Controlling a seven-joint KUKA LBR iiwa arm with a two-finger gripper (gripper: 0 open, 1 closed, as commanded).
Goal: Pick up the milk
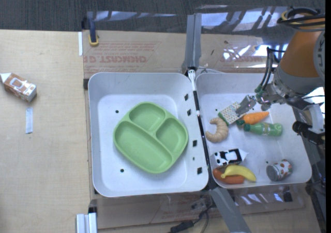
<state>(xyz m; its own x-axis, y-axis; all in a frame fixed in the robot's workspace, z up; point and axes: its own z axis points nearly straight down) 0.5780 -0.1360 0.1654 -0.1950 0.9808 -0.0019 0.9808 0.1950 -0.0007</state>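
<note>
1. Black-and-white cow-patterned small milk carton (228, 156) lies on its side in the right white bin (299, 171), near the front, touching a yellow banana (242, 172) and red pepper (232, 179).
2. Grey two-finger gripper (247, 104) sits well apart from it, at the bin's far side, just beside a green-labelled flat packet (230, 113) and orange carrot (255, 118).
3. Jaw state: cannot tell, too blurred.
4. Judgement: crowding by the banana probably leaves only the carton's upper side free for approach.

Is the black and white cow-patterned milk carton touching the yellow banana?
Touching: in the camera view the milk carton overlaps the banana's upper edge with no gap.
</note>
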